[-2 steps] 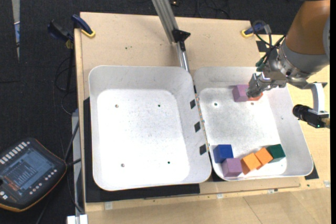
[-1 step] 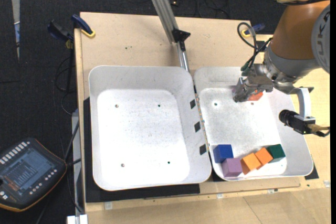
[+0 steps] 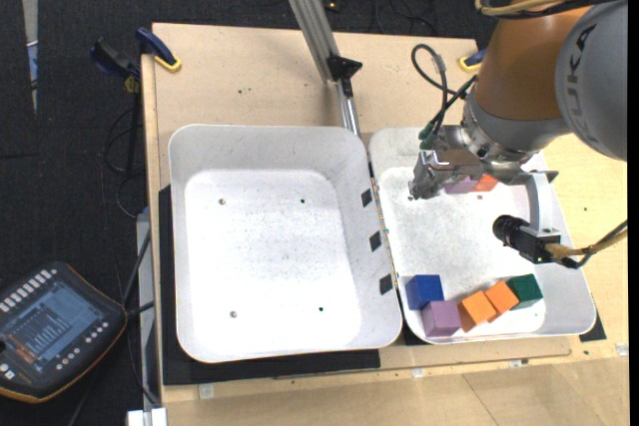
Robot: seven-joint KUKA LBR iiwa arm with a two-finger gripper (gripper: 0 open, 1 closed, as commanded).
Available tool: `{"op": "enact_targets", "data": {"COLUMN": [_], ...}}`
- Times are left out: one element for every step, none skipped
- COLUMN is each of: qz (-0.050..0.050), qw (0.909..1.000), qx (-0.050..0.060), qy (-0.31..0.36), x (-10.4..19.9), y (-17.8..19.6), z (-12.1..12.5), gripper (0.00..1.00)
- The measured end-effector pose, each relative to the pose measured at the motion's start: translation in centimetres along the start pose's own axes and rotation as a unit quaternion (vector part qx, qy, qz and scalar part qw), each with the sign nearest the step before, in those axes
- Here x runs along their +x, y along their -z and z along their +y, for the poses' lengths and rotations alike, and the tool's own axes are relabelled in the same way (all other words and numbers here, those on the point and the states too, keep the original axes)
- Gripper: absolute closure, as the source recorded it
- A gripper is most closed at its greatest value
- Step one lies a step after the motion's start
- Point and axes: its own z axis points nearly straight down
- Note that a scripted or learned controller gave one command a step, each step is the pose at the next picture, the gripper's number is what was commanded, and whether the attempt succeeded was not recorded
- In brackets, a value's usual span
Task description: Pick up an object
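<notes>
My gripper point(image 3: 420, 187) hangs over the back left part of the right bin point(image 3: 469, 234), low above its floor. Just to its right, a pale purple block point(image 3: 461, 185) and an orange block point(image 3: 485, 183) peek out from under the wrist, partly hidden. Along the bin's front edge lie a blue block point(image 3: 424, 290), a purple block point(image 3: 441, 317), an orange block point(image 3: 480, 304) and a green block point(image 3: 523, 290), close together in a row. I see nothing held by the gripper.
The left bin point(image 3: 200, 165) sits beside the right one, the two rims meeting at the middle. A slanted metal pole point(image 3: 305, 0) rises behind the bins. A teach pendant point(image 3: 50, 324) rests off the bench at the lower left.
</notes>
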Motion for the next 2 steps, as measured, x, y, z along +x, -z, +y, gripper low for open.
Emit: {"op": "enact_targets", "data": {"qz": [0.000,0.000], "qw": [1.0000,1.0000], "qx": [0.002,0.001], "qy": [0.000,0.000], "x": [4.9,10.5], "y": [-1.7,-0.9], "z": [-2.1,-3.9], "gripper": [1.00,1.00]}}
